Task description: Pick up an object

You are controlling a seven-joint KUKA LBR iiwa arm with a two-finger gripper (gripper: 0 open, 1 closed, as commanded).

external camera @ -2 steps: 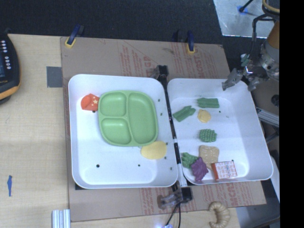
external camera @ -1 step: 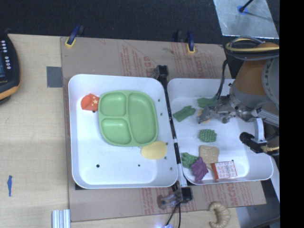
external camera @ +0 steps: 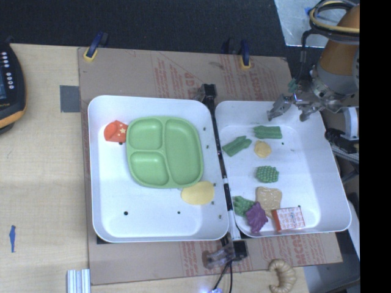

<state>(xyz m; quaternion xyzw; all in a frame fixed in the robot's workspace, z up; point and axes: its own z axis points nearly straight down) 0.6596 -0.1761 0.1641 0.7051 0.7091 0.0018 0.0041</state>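
My gripper (external camera: 292,110) hangs over the back edge of the right bin (external camera: 317,163), its two fingers spread apart and open with nothing between them. Just in front of it lies a dark green bean piece (external camera: 267,132). Further into the bin are a green pod (external camera: 236,145), a small yellow piece (external camera: 263,149), a bumpy green round piece (external camera: 266,174), a tan cracker (external camera: 269,197), a green leafy piece (external camera: 243,204), a purple piece (external camera: 255,217) and a red-and-white box (external camera: 288,218).
The left bin (external camera: 104,212) holds a green divided plate (external camera: 165,151), a red piece (external camera: 115,131) at its left and a yellow lemon-like piece (external camera: 198,193) in front. A black pendant (external camera: 9,87) lies far left. A tan curled item (external camera: 282,274) sits beyond the bench's front.
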